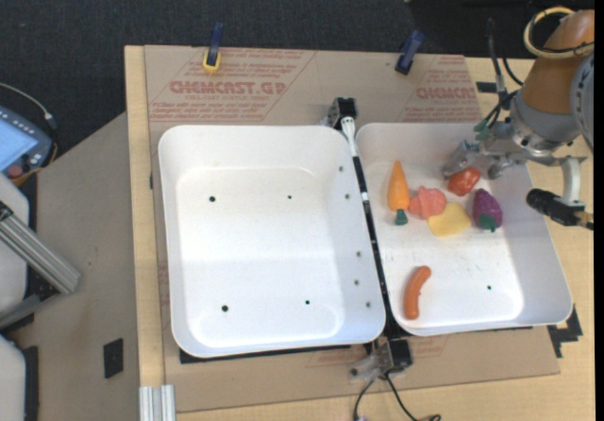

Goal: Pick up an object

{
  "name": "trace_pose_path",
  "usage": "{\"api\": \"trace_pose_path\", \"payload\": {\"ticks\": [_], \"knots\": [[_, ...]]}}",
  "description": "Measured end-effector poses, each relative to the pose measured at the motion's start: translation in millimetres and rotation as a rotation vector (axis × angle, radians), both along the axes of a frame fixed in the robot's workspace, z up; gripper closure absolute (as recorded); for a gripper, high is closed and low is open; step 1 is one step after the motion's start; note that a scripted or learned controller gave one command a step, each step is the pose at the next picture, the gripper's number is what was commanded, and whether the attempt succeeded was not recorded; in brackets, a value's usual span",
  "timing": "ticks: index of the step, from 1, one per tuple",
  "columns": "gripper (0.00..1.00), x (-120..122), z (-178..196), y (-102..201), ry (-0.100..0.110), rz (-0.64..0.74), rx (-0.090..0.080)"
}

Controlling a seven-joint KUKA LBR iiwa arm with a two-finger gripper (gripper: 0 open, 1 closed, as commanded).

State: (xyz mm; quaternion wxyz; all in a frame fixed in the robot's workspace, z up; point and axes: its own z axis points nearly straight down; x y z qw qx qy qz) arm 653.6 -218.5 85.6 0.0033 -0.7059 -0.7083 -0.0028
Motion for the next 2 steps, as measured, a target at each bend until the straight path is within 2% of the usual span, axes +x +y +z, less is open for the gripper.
{"api": "trace_pose_path", "payload": {"ticks": [1, 2], "knots": [[0.00, -21, 1, 0, -0.002, 0.000, -0.001], [1.00, -21, 11, -2, -0.004, 0.001, -0.007]]}}
